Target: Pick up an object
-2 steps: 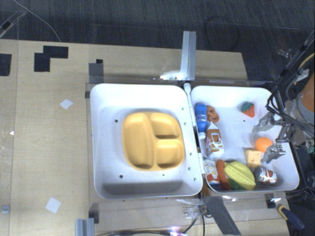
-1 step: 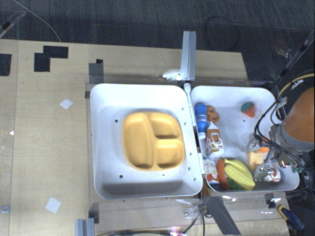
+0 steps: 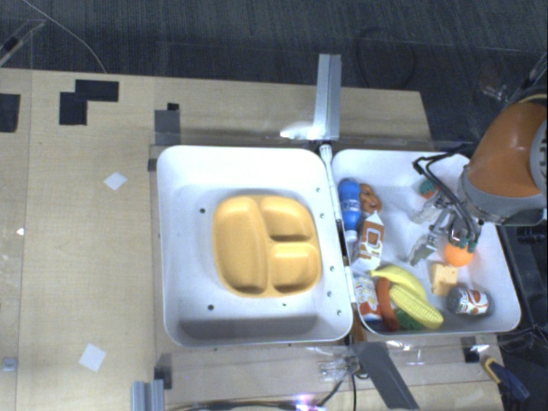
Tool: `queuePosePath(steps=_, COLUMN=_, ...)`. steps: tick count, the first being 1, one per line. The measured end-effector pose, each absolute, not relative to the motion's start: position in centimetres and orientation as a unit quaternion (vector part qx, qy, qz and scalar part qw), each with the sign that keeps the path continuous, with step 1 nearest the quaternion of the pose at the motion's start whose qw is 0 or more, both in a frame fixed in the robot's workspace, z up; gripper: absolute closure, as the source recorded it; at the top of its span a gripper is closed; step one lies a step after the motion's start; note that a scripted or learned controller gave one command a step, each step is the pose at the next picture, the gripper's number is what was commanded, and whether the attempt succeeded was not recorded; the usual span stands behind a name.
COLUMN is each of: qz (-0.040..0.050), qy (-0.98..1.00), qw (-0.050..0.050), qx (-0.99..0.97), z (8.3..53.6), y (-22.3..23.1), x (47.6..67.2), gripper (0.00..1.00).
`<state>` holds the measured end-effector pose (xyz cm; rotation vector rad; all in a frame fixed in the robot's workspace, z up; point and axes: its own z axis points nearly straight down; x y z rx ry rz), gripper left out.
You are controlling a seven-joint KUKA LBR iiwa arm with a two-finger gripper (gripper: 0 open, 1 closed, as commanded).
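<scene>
Orange and grey, the arm (image 3: 514, 161) reaches in from the right over the right bin (image 3: 505, 268), with its gripper (image 3: 438, 234) low among the clutter there. The metal fingers (image 3: 424, 248) are a blur of thin parts, so I cannot tell whether they are spread or closed, and nothing shows between them. A small orange ball (image 3: 460, 255) lies just beside the gripper, touching or nearly touching it. Close by sit a tan block (image 3: 444, 278) and a small can (image 3: 467, 300). Farther left in the same bin lie a banana (image 3: 402, 281), a corn cob (image 3: 413, 308), a blue bottle (image 3: 348, 200), a brown pretzel-like piece (image 3: 369, 199) and a red-and-white carton (image 3: 371, 240). The left bin (image 3: 184, 315) carries a yellow divided tray (image 3: 264, 244).

As I judge it, the pick is not yet done: every item looks to rest on the bin floor, and none is lifted. The approach seems made, with the orange ball the likeliest target. What is left is a firm closing on an item and a lift clear of the bin.
</scene>
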<state>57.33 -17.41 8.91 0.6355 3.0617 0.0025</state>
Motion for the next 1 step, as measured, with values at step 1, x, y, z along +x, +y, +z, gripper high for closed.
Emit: queuePosePath(steps=1, qz=0.0003, qy=0.930, qw=0.004, qx=0.367, z=11.02, y=-20.03, x=55.02, gripper=0.00)
